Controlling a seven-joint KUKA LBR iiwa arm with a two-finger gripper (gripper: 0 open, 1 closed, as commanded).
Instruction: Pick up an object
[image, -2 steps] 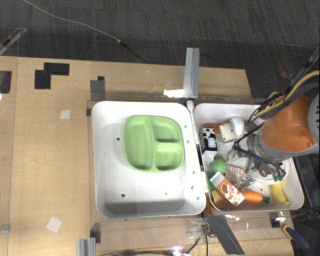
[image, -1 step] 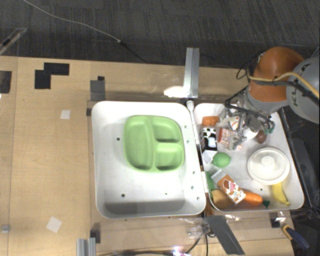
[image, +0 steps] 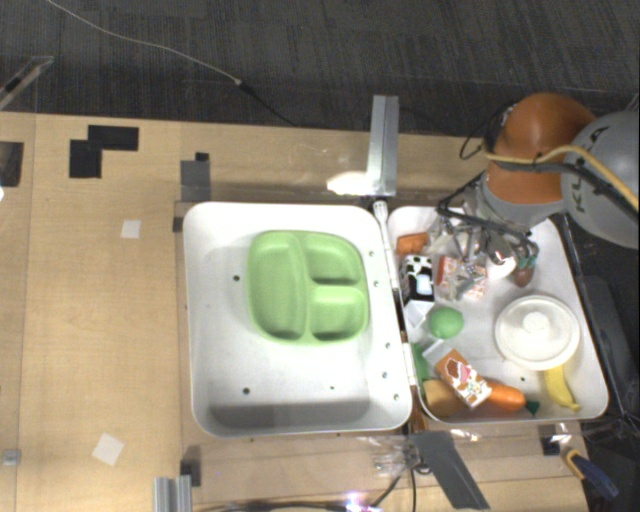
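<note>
Below, pale wooden bench (image: 90, 340), dark floor (image: 200, 40) behind; pincer (image: 478, 262) grip impossible to tell.

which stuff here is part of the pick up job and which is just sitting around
Part of the job:
gripper, low over the right bin
small items crowded under it: orange piece, black-and-white toy, printed packet

Just lying about for now:
green divided tray in the left bin
green ball
white round lid
banana
carrot
printed box
</note>
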